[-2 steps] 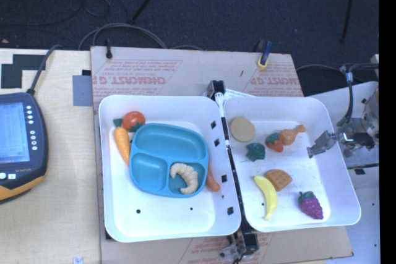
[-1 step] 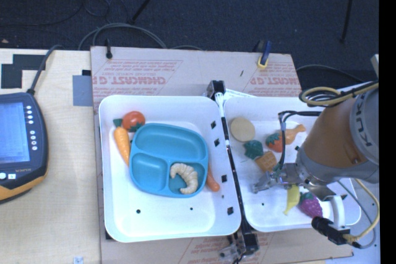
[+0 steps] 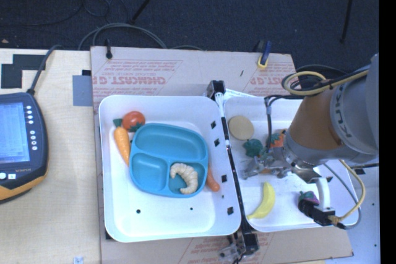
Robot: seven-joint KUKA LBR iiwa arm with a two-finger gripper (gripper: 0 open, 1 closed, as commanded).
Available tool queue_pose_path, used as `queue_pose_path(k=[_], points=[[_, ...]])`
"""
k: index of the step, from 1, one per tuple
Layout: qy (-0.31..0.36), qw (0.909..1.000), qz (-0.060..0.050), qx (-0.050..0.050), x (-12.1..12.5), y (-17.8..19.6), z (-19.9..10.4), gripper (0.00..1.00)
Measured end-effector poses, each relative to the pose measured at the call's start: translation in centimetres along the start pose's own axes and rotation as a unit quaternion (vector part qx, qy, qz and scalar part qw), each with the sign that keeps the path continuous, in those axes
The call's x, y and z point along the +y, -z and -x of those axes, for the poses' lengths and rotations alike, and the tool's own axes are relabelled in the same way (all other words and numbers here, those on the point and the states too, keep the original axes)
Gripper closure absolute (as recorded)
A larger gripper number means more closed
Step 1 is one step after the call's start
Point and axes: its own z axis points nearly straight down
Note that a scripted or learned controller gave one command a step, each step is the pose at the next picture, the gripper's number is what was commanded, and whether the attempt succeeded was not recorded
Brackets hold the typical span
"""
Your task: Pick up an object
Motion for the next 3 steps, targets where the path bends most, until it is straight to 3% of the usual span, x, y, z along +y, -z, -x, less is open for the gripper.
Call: queue_pose_path(k=[1,2,3], points=[[-0.003,1.0000,-0.002,0.000,-3.0,0.0,-1.4,0.00],[-0.001,1.0000,-0.001,0.000,-1.6,0.0,-1.8,0.00],[-0.002,1.0000,-0.002,0.000,-5.3,0.0,-1.7,0.00]])
